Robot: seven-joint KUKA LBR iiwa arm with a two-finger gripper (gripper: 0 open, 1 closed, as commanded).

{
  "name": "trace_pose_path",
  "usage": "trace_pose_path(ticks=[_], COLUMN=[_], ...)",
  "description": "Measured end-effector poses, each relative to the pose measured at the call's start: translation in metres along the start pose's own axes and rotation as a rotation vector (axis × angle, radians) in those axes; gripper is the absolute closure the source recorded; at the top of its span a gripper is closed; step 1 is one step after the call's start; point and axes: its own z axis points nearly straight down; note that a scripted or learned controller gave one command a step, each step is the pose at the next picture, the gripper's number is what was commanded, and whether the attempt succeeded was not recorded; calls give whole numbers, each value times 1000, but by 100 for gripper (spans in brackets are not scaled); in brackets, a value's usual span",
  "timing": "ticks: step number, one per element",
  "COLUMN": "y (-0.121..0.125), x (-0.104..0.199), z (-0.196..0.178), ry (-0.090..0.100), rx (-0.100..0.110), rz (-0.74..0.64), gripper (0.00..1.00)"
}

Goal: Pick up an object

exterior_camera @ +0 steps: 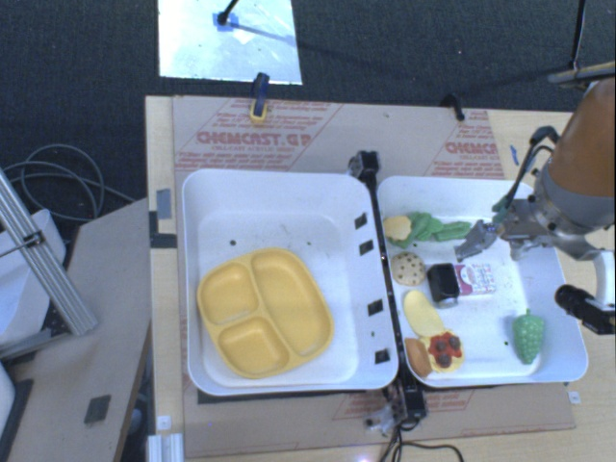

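My gripper (500,243) hangs over the back right part of the right bin (568,364), open, with nothing between its fingers. One grey finger (475,240) points left, toward a green leafy toy (438,228). Just below the gripper a white and pink carton (478,279) lies flat, with a black block (443,283) touching its left side. A yellow round piece (397,227) sits at the leafy toy's left end. A speckled cookie (408,269) lies near the bin's left wall.
The right bin's front holds a yellow slice (422,312), a red-topped piece (445,348), an orange sausage shape (417,356) and a green bumpy fruit (527,336). In the left bin (289,200) lies a yellow divided plate (265,311).
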Motion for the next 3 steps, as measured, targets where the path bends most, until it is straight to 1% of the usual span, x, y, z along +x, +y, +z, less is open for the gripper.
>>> trace_pose_path(ticks=[1, 2, 3], y=[5, -13, -37], x=[25, 130, 218], z=[143, 44, 50], ry=[-3, 1, 5], rx=[-4, -8, 2], rz=[-1, -6, -11], gripper=[0, 0, 0])
